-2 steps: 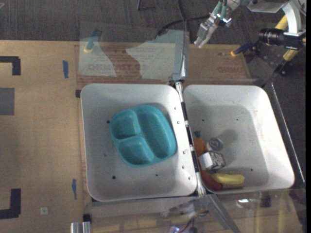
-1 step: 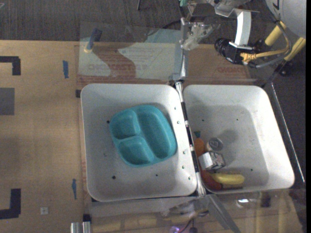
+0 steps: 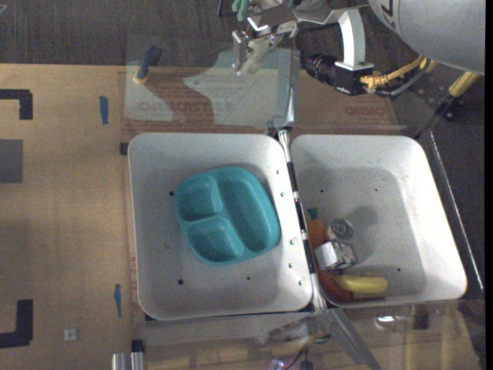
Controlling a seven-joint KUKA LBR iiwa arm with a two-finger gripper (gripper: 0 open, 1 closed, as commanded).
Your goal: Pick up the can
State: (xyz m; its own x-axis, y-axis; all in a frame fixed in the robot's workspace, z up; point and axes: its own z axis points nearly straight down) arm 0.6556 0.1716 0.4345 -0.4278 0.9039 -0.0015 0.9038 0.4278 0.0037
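Gripper [image 3: 252,52] hangs above the bench beyond the far edge of the left bin [image 3: 146,284], well apart from both bins; fingers slightly parted, nothing between them. Can [image 3: 341,228] lies in the right bin [image 3: 431,206], near its left wall toward the near edge. Just beside it: a small silver-and-black object [image 3: 337,255], a yellow banana [image 3: 362,285], an orange piece [image 3: 316,232]. Left bin holds a teal divided tray [image 3: 227,214] at its centre

Partial letters "UR" on arm [image 3: 431,6]
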